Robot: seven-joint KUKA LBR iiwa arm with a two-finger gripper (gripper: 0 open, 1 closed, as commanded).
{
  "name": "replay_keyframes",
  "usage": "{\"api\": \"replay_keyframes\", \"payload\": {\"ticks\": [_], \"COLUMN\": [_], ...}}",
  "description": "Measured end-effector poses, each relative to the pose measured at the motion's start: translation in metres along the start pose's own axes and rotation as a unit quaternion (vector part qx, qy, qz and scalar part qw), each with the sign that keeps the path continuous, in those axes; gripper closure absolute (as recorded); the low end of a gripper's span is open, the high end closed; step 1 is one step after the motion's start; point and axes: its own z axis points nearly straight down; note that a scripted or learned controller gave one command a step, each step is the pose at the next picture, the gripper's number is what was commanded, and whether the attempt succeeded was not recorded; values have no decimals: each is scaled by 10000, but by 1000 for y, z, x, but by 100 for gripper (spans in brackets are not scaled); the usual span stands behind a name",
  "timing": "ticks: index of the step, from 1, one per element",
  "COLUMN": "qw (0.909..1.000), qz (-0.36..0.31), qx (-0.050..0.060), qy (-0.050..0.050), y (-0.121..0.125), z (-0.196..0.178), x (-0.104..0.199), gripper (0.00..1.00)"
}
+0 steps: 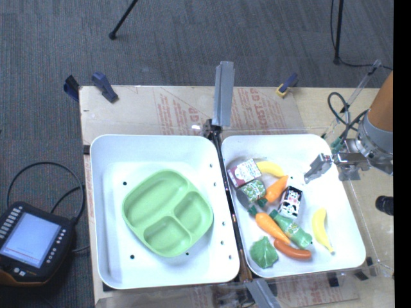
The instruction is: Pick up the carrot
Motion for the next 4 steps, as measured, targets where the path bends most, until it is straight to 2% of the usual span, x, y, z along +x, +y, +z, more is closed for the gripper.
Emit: {"api": "replay_keyframes", "payload": {"ticks": [1, 2, 3, 4], "qw": [9994, 9972, 9973, 9992], "qz": [354, -754, -735, -409], "qx": [-5, -9, 4, -5], "qy": [0, -6, 3, -8], "y": [27, 56, 55, 21], "z": [125, 151, 142, 51], "x": [69, 68, 67, 102], "gripper": [0, 0, 100, 100]}}
